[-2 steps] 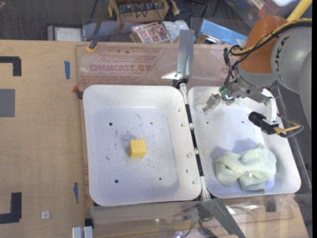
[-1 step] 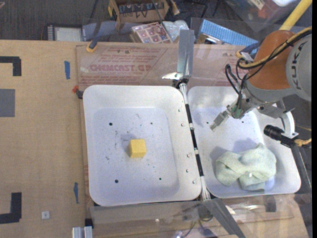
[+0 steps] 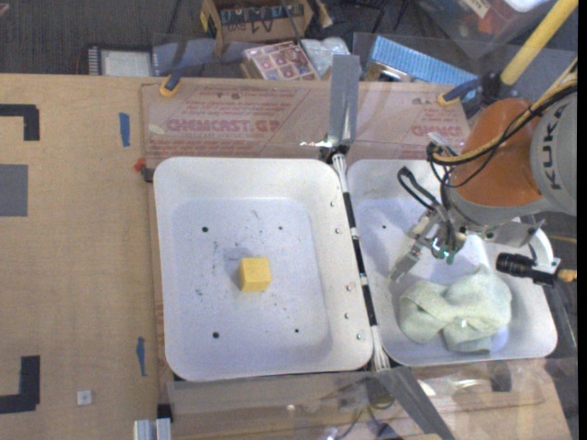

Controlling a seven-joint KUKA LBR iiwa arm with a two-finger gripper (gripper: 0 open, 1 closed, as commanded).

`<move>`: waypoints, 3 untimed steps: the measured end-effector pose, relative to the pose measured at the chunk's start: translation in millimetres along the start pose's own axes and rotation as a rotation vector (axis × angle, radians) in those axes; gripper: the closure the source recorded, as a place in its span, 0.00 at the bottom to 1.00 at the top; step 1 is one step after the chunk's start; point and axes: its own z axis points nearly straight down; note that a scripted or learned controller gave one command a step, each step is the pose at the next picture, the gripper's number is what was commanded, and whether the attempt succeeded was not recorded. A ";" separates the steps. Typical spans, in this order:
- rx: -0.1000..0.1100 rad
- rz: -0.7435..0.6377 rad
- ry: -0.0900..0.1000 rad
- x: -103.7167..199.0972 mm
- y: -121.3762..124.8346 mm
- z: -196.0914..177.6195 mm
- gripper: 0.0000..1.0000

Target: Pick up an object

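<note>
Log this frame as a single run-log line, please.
arm: over right bin | gripper: open, holding nothing, above pale green cloth | left bin: yellow block untouched | pick: not yet made

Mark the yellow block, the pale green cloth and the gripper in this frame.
yellow block [image 3: 256, 274]: camera view, its top face, in the left bin.
pale green cloth [image 3: 456, 307]: camera view, middle of the crumpled heap, in the right bin.
gripper [image 3: 424, 248]: camera view, midway between its fingertips, above the cloth.
</note>
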 end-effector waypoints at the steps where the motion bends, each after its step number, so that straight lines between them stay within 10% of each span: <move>1: -0.004 0.002 -0.007 -2.1 0.5 -11.9 1.00; 2: -0.008 0.005 -0.012 -3.3 0.9 -22.7 1.00; 3: 0.004 0.542 0.001 -16.1 53.8 -96.9 1.00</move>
